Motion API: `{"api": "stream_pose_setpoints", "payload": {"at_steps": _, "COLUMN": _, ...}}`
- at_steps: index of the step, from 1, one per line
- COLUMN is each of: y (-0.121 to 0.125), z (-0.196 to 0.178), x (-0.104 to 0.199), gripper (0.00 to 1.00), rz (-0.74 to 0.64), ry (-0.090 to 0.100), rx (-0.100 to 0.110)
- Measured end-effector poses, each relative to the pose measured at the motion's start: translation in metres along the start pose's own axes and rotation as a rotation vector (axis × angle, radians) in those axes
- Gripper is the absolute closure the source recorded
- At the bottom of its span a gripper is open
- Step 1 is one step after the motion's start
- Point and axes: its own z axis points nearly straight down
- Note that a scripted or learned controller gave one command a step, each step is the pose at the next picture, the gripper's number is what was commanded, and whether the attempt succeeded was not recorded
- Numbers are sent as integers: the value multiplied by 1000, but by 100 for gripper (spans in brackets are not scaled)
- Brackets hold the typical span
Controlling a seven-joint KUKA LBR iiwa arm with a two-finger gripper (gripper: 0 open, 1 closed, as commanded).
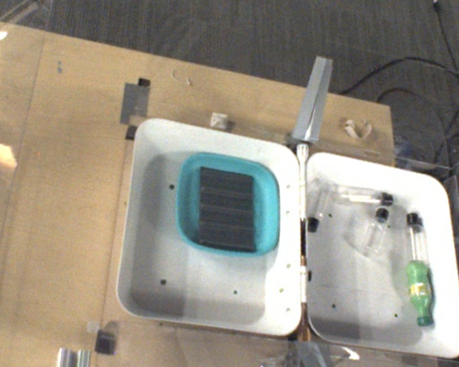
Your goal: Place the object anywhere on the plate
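A teal square plate [269,219] lies in the left white bin [144,234], toward its far side. On the plate rests a dark ribbed rectangular object [225,210], covering most of its middle. In the right bin [439,332] a green bottle [419,289] lies near the right wall, its neck pointing toward the near edge.
Several clear tubes with black caps [377,224] lie scattered in the far half of the right bin. A grey metal bar [312,109] stands behind the seam between the bins. Cables run over the floor at the upper right.
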Motion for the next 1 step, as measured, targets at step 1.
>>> {"api": "stream_pose_setpoints", "payload": {"at_steps": 1, "y": 0, "z": 73, "x": -12, "gripper": 0, "rz": 66, "ry": -2, "rx": 2}}
